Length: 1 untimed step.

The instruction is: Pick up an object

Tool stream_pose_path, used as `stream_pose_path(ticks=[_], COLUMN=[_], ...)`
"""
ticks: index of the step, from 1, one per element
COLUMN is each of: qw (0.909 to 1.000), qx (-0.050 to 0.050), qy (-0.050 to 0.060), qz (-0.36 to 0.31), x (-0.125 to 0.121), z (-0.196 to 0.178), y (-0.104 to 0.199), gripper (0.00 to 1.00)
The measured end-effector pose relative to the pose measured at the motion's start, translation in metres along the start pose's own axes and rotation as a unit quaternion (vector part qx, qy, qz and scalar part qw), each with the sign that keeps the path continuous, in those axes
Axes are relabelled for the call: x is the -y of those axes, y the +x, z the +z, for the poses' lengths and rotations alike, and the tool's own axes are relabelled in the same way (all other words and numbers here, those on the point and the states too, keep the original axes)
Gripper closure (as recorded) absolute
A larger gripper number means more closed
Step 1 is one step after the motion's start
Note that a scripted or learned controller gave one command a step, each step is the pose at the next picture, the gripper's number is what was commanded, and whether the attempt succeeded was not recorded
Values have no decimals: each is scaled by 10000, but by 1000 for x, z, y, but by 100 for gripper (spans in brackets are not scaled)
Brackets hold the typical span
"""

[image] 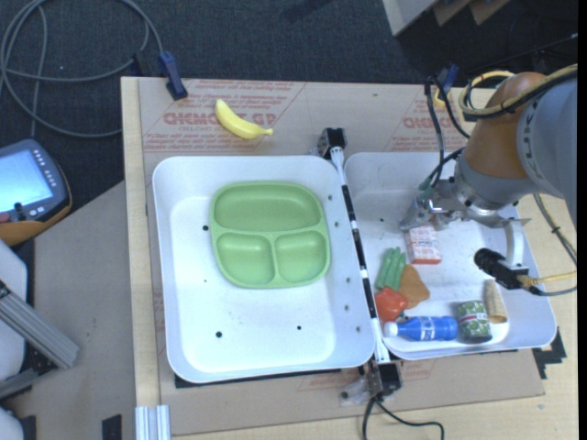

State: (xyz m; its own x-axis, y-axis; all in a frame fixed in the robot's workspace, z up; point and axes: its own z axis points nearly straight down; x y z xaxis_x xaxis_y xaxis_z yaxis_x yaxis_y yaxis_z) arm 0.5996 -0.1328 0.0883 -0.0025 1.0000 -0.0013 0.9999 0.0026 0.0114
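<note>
My gripper (424, 211) hangs low over the back of the right bin (385, 174), under the grey arm with its orange band (500, 140). Just in front of it lies a small red and white packet (423, 244), close to the gripper, and contact cannot be judged. Further forward lie a green vegetable (392, 269), an orange piece (415, 285) and a red piece (390, 302). Along the front wall lie a blue bottle (426, 329), a green can (473, 321) and a tan stick (496, 302).
The left bin (183, 273) holds a green divided plate (271, 232). A yellow banana (241, 122) lies on the cardboard behind that bin. A black part with a yellow cable (497, 267) sticks out over the right bin's right side.
</note>
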Motion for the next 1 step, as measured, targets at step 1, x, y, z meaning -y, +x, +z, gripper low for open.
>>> stream_pose_path(ticks=[1], qw=[10000], qx=[-12], qy=[48], qz=[3], x=[14], z=[-97], y=[95], gripper=[100])
